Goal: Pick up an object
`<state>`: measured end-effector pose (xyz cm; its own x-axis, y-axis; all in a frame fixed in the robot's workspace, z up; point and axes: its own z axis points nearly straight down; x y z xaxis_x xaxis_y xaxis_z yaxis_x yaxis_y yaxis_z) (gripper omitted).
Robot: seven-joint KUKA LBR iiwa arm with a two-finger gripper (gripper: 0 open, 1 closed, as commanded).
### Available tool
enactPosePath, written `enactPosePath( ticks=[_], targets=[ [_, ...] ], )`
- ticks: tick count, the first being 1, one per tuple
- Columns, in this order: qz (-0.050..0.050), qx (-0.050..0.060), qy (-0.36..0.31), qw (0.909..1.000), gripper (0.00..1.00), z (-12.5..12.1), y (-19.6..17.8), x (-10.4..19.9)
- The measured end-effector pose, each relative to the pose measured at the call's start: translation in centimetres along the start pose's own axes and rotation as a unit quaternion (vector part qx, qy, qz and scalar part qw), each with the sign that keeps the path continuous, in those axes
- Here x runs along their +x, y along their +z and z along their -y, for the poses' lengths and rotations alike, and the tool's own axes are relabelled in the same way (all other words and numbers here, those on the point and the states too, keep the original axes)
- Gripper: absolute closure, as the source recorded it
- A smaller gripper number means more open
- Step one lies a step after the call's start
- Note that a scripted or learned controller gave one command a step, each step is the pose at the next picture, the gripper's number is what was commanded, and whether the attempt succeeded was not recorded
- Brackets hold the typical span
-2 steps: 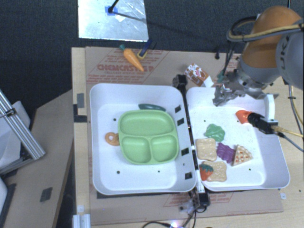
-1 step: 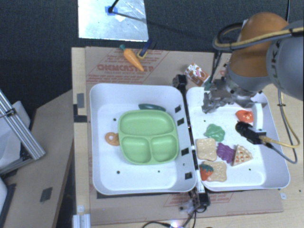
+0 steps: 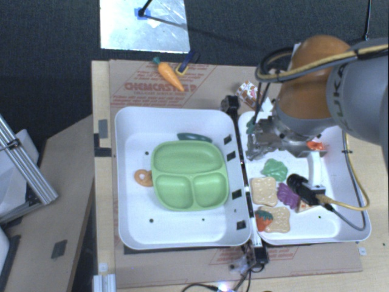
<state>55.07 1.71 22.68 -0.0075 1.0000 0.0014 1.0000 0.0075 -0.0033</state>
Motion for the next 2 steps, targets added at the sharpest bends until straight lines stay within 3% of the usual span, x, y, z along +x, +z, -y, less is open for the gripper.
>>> enactPosePath(
  ticks=[1, 2],
  targets=[
    [0.0, -0.001, -0.001, 1.0, 1.0, 2.14, -0.4, 5.22],
    [0.0, -0.001, 0.001, 1.0, 1.0, 2.82, -0.63, 5.55]
  ],
)
